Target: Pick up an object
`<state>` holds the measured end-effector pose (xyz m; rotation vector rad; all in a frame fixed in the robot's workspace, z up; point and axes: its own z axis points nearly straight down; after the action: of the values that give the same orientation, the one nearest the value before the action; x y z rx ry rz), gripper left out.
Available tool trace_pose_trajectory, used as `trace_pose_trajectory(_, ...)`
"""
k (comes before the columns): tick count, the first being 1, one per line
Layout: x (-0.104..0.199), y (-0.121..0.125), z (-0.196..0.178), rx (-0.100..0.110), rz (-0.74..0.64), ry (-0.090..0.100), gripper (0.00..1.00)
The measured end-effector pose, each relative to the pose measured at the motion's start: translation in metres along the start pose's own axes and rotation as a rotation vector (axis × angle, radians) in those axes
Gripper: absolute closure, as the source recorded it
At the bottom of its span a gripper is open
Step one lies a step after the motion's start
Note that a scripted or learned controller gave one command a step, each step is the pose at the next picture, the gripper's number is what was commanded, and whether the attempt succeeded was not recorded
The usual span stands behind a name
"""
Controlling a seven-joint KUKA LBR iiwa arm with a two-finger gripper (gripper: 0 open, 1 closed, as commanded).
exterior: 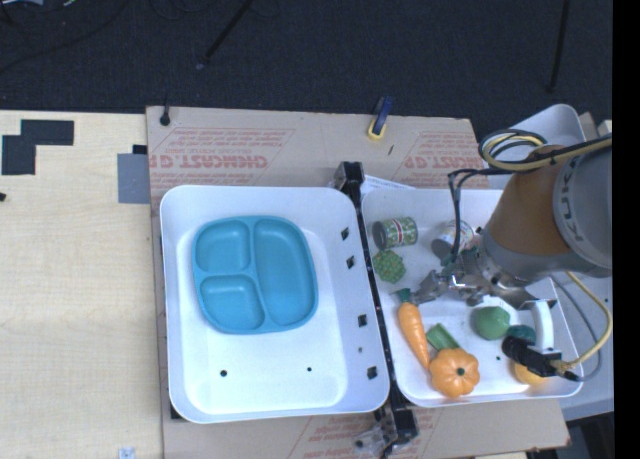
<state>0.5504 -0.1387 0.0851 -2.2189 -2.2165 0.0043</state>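
two bins sit side by side on the counter [70, 277]. the left bin [180, 367] holds a divided plate [255, 274], set toward its far left part. in the right bin [420, 207] a can [396, 233] lies on its side near the far left corner, with a broccoli piece [389, 267] just in front of it. nearer the front, a carrot [413, 331] lies lengthwise, a pumpkin [455, 371] at its near end and a small block [441, 336] between them. a round fruit [491, 322] lies right of those. my gripper [447, 282] reaches in from the right, between the broccoli piece and the round fruit.
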Motion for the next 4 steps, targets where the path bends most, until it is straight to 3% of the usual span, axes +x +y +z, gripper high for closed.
trace_pose_trajectory(1,-0.002,0.0,-0.012,-0.001,0.006,0.0,1.0)
trace_pose_trajectory(4,-0.001,-0.007,-0.144,-0.007,-0.001,-0.002,1.0)
